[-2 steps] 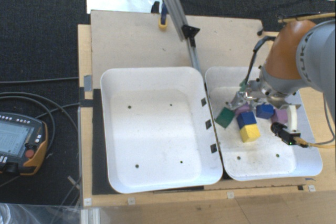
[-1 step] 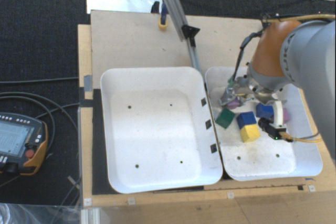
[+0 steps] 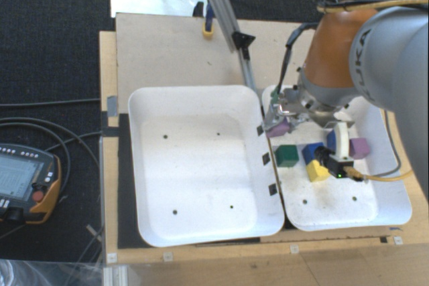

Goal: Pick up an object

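Note:
My gripper (image 3: 276,118) hangs low over the far left corner of the right bin (image 3: 375,211), close to the wall between the two bins. A small purple piece (image 3: 281,126) lies right under it, partly hidden by the gripper. I cannot tell whether the two touch. Just in front sit a green cube (image 3: 287,155), a blue block (image 3: 311,151) and a yellow block (image 3: 316,171). Another purple block (image 3: 360,147) rests further right, with a blue piece (image 3: 331,139) beside it half hidden by the wrist.
The left bin (image 3: 144,144) stands beside the right one, and their walls meet just left of the gripper. A slanted metal pole (image 3: 221,3) crosses the back of the bench. A teach pendant (image 3: 23,181) lies off the bench at the left.

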Motion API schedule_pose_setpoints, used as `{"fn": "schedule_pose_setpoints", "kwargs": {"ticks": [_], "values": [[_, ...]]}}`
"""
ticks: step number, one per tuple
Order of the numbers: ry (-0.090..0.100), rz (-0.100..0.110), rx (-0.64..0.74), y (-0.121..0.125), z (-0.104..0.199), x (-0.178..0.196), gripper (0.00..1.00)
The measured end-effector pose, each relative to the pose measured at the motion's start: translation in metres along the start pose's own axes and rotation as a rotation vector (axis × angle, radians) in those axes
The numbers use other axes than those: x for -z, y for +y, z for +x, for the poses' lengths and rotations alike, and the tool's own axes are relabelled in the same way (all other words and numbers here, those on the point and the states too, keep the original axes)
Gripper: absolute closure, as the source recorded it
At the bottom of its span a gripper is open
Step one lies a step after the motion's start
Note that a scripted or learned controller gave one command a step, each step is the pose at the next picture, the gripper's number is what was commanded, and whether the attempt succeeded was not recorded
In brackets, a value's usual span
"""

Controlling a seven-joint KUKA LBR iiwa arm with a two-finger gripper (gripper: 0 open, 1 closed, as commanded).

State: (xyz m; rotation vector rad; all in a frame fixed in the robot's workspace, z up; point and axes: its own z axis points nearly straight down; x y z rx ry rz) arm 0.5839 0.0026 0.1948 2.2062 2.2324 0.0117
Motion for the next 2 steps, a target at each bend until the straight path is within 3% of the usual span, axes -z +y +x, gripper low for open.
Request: {"fn": "schedule_pose_setpoints", "kwargs": {"ticks": [1,2], "values": [[-0.003,-0.001,-0.007,-0.03,-0.007,0.104,1.0],[-0.002,0.014,-0.004,-0.002,0.044,-0.01,1.0]]}}
